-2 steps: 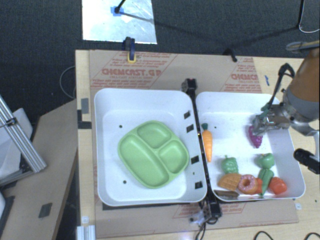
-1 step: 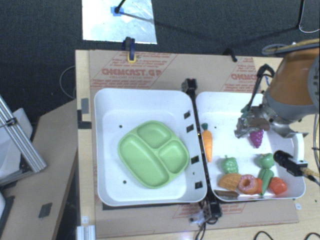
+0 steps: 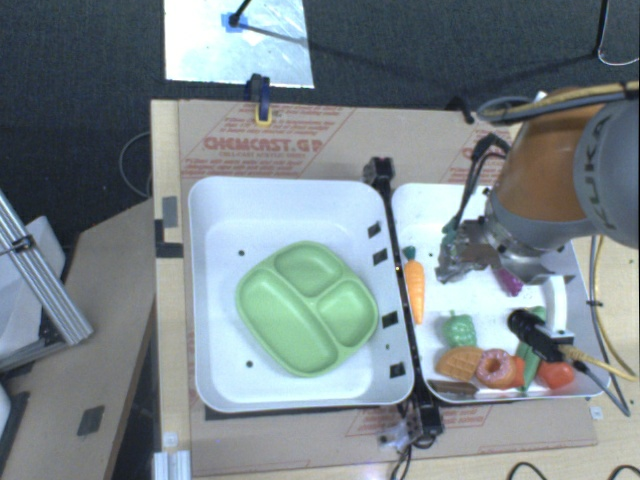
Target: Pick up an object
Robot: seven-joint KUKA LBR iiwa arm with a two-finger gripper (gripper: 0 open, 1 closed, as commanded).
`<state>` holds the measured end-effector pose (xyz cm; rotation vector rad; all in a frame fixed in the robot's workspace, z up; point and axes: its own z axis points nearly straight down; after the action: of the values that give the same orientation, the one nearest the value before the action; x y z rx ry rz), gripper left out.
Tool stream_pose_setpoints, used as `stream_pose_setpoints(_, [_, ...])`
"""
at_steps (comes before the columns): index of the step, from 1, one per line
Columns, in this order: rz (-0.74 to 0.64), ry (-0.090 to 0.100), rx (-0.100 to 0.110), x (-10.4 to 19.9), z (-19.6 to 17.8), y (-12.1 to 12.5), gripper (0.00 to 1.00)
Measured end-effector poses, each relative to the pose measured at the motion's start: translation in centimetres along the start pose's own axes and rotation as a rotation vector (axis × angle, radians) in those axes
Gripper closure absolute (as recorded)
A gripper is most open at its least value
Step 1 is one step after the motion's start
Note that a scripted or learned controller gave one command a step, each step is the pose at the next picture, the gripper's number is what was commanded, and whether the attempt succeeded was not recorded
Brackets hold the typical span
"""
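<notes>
My gripper (image 3: 452, 264) hangs over the upper middle of the right bin (image 3: 430, 203), with the grey and orange arm reaching in from the right. An orange toy carrot (image 3: 414, 288) lies just to its left, along the bin's left wall. Below the gripper sits a green toy pepper (image 3: 460, 328). A purple piece (image 3: 511, 283) peeks out at the gripper's right, partly hidden by the wrist. Nothing shows between the gripper and these toys.
Along the right bin's front edge lie a tan bread piece (image 3: 458, 363), a pink donut (image 3: 494, 367) and a red tomato (image 3: 558, 374). The left bin (image 3: 220, 218) holds a green divided plate (image 3: 306, 308).
</notes>
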<state>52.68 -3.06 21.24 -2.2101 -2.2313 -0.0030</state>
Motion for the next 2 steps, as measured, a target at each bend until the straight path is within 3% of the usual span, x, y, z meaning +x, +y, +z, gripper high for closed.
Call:
stream_pose_setpoints(1, [0.001, -0.001, -0.002, 4.9, -1.4, -0.1, 1.00])
stream_pose_setpoints(2, [0.000, -0.001, -0.001, 10.4, -0.3, 0.2, 1.00])
